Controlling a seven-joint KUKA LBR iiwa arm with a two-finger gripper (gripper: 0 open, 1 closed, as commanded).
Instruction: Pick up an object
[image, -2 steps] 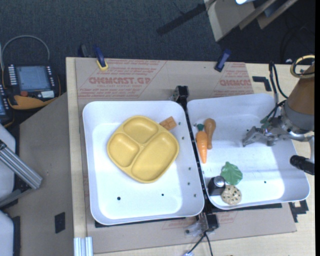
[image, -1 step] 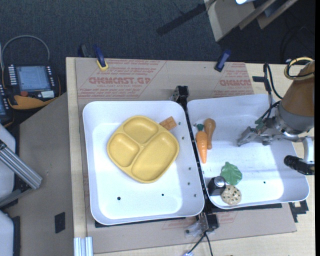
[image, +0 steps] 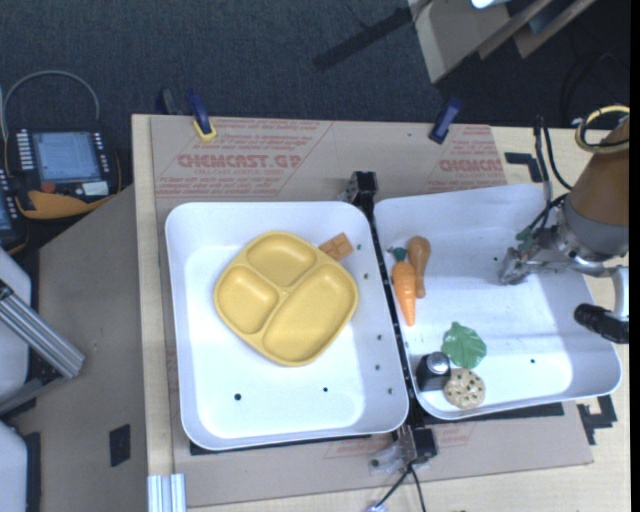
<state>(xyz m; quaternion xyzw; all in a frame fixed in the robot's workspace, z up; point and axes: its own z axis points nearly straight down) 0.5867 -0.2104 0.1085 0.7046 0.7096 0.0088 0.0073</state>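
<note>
Carrot, orange with a green top, lies lengthwise along the left edge of the right bin, well apart from the claw, which sits toward that bin's upper right. Touching the carrot on its right is a brown roll-shaped piece, smooth and rounded. Nearer the front of the same bin lie a green leaf with a crinkled edge, a round speckled cookie just below it, and a small black and silver piece beside the cookie. All of these are to the left of the claw and below it in the view, with bare white bin floor between.

Whether the claw is released or clenched cannot be told; it looks like a tangle of grey metal low over the bin floor, and nothing is seen in its grasp.

The arm reaches in from the right, its orange band above a grey wrist, pointing down and leftward into the bin.

In the left bin rests a yellow plate with three compartments, glossy plastic, and a small brown block touches its upper right rim. Both bins sit on a brown printed board.
</note>
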